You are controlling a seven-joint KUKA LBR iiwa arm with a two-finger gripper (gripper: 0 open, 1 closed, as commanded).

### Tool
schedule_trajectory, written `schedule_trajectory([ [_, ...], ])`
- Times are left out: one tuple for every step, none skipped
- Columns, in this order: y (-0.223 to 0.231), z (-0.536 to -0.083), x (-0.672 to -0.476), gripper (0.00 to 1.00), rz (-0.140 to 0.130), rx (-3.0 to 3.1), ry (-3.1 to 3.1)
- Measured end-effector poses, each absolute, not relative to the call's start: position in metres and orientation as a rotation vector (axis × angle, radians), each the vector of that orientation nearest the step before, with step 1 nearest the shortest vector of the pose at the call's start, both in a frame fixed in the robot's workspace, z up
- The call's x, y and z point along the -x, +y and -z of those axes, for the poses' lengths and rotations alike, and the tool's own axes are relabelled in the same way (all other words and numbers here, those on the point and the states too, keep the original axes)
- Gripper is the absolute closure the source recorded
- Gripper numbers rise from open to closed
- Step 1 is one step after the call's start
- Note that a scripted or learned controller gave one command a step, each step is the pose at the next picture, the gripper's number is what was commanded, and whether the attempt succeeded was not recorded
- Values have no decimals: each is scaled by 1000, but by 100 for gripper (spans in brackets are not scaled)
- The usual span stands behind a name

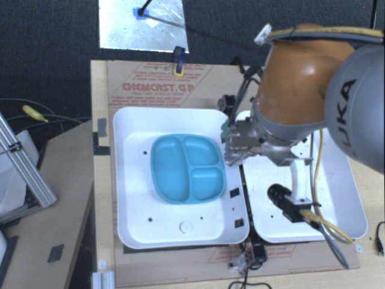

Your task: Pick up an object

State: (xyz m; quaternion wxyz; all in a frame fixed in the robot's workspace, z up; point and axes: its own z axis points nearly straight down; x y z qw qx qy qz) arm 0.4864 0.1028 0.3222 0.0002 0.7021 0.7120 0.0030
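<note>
Camera view: looking down at a slant on two bins, with the arm coming in from the right.
Plate: a light-blue plastic plate with three compartments [186, 168] lies flat near the middle of the shallow white left-hand bin [129, 179], turned a little askew to the bin's walls.
Gripper: the gripper [233, 149] is down low, just at the plate's right rim and over the seam where the two bins meet. Whether it touches the plate, I cannot tell. How far open it is, I cannot tell either, because the wrist hides it. No object is seen in its grasp.
Arm: the grey arm with its broad orange band [301, 83] looms over the far half of the shallow white right-hand bin [346, 191].
Surface: both bins sit on a brown cardboard sheet with red lettering [159, 80]. A small blue-and-yellow clamp [178, 62] stands at its far edge, and a shiny metal sheet [129, 17] lies beyond that.
</note>
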Motion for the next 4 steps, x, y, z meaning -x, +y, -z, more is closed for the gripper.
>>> schedule_trajectory([
  [136, -288, -486, 100, 1, -2214, 2231],
  [134, -301, -487, 100, -5, -2211, 2230],
  [157, -351, -487, 100, -9, -2213, 2227],
  [174, -371, -487, 100, -5, -2214, 2227],
])
